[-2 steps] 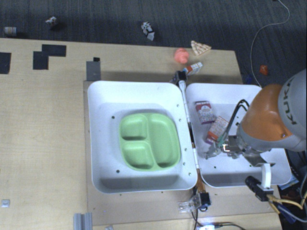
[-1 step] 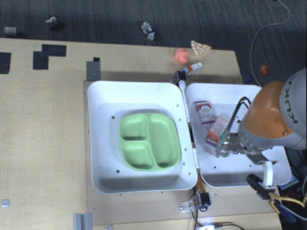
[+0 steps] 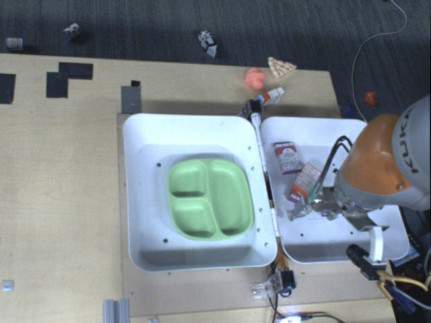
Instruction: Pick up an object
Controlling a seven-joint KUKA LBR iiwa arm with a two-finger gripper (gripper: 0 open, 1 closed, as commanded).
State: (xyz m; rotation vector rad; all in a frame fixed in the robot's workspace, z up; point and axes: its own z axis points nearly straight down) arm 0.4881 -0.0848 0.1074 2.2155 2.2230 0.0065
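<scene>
While the arm (image 3: 377,170) overhangs the right bin (image 3: 323,251), packets (image 3: 288,158) lie beside it.

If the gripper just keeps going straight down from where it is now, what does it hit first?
Probably the small reddish packet lying under the gripper, or else the right bin floor beside it. Depth is hard to judge from this slanted view, so the gripper could miss the packet.

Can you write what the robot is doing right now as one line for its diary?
arm: over right bin | gripper: low beside small items | green tray: in left bin | pick: not confirmed
</scene>
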